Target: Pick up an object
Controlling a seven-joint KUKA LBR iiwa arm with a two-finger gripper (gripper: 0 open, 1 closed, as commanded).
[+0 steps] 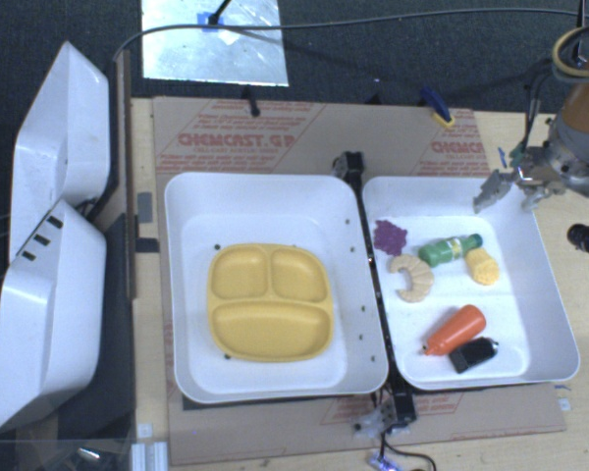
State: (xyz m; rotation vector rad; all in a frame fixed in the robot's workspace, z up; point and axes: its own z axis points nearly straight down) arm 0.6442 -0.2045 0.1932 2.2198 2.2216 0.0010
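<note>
From above, the table (147, 263) carries two shallow white bins side by side on a sheet of brown cardboard (275, 130) printed in red with "CHEMCAST GP"; the same word shows again, partly cut off, near the far right corner. The left bin (187, 361) holds a yellow divided plate (271, 300) with three compartments, lying flat near the middle. The right bin (550, 351) holds the loose things: a purple piece (391, 235) near its left wall, a tan croissant shape (412, 277) just below it, a green bottle (450, 250) lying on its side with a small yellow corn cob (483, 266) just beside its right end, and lower down an orange carrot (454, 330) touching a black block (472, 353). No writing on any of these can be read. The arm comes in at the upper right, and its jaws (514, 188) hang above the far right corner of the right bin, spread apart with nothing between them, well apart from the bottle and the rest. A blue and yellow item (437, 107) lies on the cardboard beyond the bin.
</note>
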